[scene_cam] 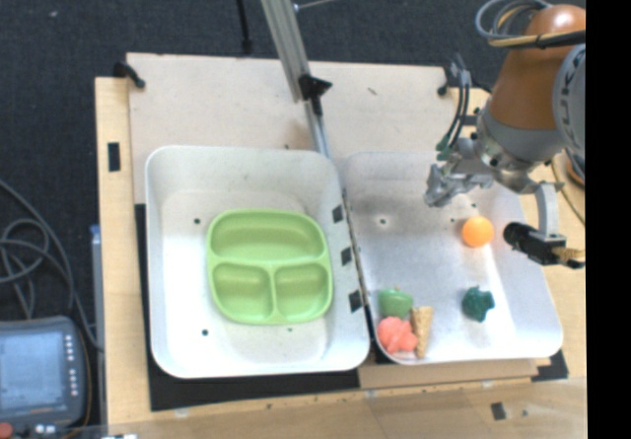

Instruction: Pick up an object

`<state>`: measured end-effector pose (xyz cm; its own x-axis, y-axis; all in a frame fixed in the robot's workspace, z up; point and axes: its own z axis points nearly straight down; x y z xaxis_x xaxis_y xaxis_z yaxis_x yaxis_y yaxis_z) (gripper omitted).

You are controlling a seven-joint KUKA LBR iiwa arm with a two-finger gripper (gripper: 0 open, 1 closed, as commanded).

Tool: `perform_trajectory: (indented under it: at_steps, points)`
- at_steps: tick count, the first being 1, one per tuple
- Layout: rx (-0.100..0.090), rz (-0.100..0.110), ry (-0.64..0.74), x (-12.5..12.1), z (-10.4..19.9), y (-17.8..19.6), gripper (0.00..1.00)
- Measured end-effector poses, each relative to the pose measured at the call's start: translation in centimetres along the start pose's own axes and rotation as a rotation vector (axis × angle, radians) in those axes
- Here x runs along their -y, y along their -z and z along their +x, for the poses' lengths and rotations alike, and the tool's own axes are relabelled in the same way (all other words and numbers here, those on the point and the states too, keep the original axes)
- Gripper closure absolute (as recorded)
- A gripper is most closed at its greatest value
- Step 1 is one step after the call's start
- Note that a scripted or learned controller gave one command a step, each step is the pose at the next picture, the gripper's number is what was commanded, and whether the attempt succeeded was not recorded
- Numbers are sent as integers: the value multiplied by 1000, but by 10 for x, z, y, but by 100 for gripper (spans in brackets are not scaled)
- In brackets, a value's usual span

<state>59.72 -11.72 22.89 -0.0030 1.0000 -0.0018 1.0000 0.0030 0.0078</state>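
Pink lumpy toy (395,333) (beside a ridged cone (423,328)) lies low; tool (441,187) hangs, grip state unclear.

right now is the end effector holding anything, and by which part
Nothing is held. The end effector hangs over bare floor of the right bin, apart from the orange ball lying beside it.

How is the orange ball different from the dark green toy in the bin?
The orange ball is round and smooth, while the dark green toy has a lumpy, uneven shape. The ball is bright orange; the toy is dark green. The ball lies closer to the gripper than the toy does. Both are small and lie loose in the right bin.
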Motion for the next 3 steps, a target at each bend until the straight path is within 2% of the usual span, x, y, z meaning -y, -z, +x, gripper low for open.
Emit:
perform_trajectory:
  at_steps: [1, 2, 3]
  points:
    - [-3, 5, 5, -9, 56, 11, 100]
    - [-3, 8, 4, -10, 108, 1, 100]
    - [-5, 5, 6, -5, 168, 12, 100]
